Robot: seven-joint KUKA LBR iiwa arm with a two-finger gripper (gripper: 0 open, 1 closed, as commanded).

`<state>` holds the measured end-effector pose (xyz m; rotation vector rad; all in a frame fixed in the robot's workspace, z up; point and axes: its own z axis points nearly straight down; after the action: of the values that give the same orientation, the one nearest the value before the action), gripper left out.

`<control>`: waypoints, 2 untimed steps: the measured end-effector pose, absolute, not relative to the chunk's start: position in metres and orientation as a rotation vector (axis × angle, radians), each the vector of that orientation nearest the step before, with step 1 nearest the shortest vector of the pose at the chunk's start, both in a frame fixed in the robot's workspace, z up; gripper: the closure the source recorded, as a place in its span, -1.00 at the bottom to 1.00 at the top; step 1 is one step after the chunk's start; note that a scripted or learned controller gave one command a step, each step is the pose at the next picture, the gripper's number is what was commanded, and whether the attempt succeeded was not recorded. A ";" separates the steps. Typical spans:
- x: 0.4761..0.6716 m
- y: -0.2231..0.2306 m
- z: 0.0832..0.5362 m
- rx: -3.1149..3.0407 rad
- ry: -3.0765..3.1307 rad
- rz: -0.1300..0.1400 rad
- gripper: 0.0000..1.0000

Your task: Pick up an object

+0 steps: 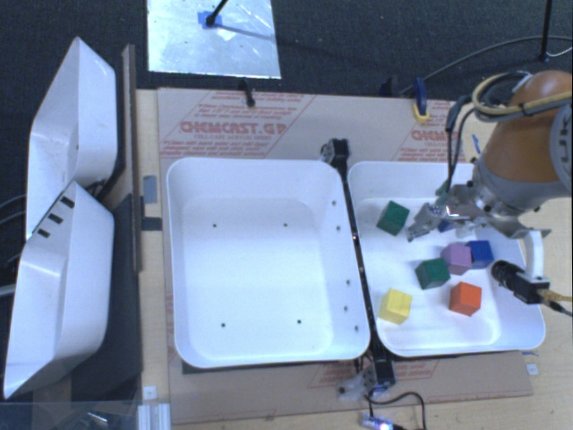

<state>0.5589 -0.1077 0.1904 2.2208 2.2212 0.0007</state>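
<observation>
currently the gripper [428, 224] hovers in the right bin [528, 334] just beside the upper green block [392, 217], nothing visibly between its fingers and their spread unclear, so the approach seems underway, calling next for descent over that block.

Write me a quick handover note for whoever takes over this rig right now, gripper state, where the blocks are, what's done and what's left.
Gripper: low over the right white bin, beside the upper dark green block; nothing seen held.
Also in that bin: purple block, blue block, second green block, orange block, yellow block.
Left white bin: no blocks.
Done: no pick yet.
Left: grasp and lift one block.
</observation>
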 end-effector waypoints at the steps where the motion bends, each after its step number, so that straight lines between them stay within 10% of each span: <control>1: 0.559 -0.108 0.201 2.219 2.221 0.002 1.00; 2: 0.566 -0.056 0.186 2.216 2.227 0.001 1.00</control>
<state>0.5662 -0.0557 0.1860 2.2165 2.2275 0.0013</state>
